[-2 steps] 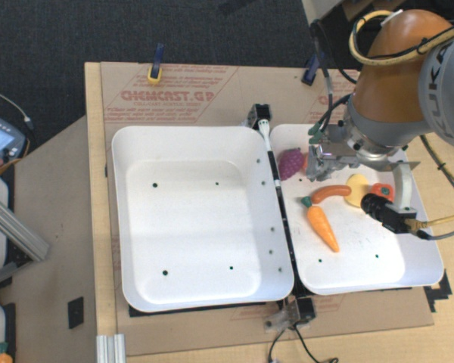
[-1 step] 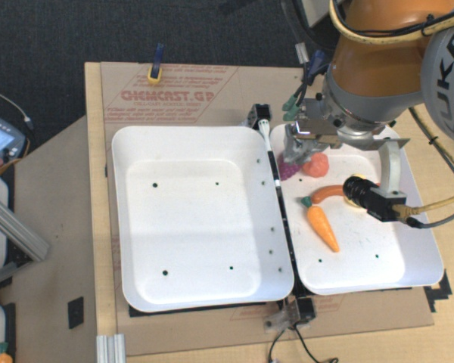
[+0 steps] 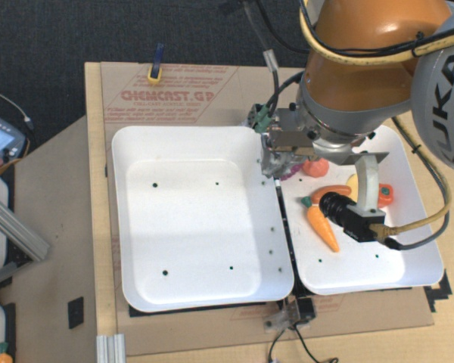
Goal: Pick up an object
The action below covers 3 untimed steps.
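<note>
The right bin (image 3: 378,267) holds several toy foods: an orange carrot (image 3: 324,228), a pink-red piece (image 3: 315,168), a small purple piece (image 3: 292,173), a yellow piece (image 3: 352,181) and a red-orange piece (image 3: 385,194). My gripper (image 3: 275,159) hangs low over the right bin's upper left corner, by the divider between the bins. It is just left of the purple and pink pieces. The wrist hides what lies under it.
The left bin (image 3: 136,165) lies beside the right one. A black fitting (image 3: 349,216) with a cable hangs from the arm over the right bin, beside the carrot. The big orange wrist band (image 3: 374,29) covers the right bin's far edge.
</note>
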Available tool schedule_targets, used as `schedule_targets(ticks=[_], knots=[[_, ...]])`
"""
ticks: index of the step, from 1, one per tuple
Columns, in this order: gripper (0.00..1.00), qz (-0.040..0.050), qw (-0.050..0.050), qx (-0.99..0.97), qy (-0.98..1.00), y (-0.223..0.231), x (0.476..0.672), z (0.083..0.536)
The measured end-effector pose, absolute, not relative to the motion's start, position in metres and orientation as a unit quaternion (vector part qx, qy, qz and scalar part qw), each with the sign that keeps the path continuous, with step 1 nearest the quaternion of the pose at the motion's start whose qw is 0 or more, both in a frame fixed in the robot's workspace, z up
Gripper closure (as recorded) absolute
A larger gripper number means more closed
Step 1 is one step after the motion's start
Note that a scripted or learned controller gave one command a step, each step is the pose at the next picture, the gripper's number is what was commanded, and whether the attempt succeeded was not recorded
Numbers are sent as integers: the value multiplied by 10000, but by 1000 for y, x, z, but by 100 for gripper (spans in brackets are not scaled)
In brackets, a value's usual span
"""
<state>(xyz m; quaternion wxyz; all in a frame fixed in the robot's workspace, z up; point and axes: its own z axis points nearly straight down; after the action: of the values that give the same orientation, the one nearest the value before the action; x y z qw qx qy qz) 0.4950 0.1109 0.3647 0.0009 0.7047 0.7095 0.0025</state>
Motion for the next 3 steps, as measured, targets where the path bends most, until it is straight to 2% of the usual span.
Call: schedule_targets(ticks=[1,2,3], knots=[[100,26,11,7052,7090,161,479,393],[0,6,6,7067,7075,158,479,392],[0,-77,-38,7090,7052,124,511,188]])
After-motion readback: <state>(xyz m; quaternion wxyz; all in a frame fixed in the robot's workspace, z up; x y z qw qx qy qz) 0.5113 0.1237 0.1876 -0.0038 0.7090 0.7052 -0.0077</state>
